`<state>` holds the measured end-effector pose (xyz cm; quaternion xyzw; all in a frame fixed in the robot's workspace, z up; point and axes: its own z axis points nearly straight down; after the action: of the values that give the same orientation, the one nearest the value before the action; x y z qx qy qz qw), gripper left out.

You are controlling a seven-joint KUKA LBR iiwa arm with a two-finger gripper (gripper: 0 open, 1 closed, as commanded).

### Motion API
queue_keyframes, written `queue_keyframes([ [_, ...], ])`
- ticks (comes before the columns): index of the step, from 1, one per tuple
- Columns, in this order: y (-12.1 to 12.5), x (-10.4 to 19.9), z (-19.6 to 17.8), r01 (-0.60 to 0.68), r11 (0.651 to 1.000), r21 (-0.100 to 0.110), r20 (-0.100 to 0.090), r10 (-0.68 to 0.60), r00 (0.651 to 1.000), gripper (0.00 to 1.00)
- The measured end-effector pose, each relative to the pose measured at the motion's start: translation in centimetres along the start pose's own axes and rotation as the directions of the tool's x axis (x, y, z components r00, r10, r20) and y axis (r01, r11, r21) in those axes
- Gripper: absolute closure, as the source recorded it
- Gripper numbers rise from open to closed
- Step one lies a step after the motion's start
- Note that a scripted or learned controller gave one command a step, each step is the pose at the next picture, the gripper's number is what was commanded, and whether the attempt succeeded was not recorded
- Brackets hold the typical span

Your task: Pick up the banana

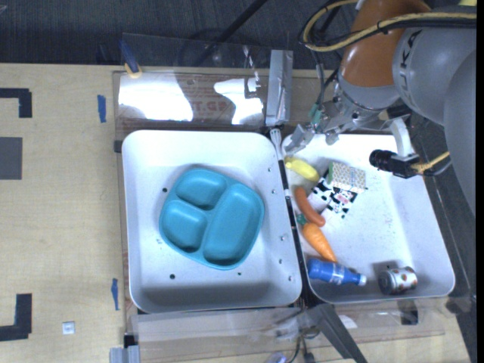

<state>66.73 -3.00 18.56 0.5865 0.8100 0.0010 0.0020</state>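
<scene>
While no label reads clearly, the end effector hovers above the banana.

The yellow banana lies flat in the right bin's upper left corner, seemingly touching the wall.

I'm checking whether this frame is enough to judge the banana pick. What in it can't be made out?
- Gripper: in the camera view it sits over the right bin's upper left corner, small and cluttered with cables; open or shut is unclear.
- Banana: its upper end runs close under the gripper; contact cannot be judged.
- Patterned item: too small to identify.
- Arm: cut off by the right and top edges.
</scene>
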Motion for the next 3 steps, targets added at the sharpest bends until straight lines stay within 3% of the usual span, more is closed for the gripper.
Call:
queue_keyframes([
  [3,0.00,0.00,0.00,0.000,1.000,0.000,0.000,0.000,1.000,0.00],
])
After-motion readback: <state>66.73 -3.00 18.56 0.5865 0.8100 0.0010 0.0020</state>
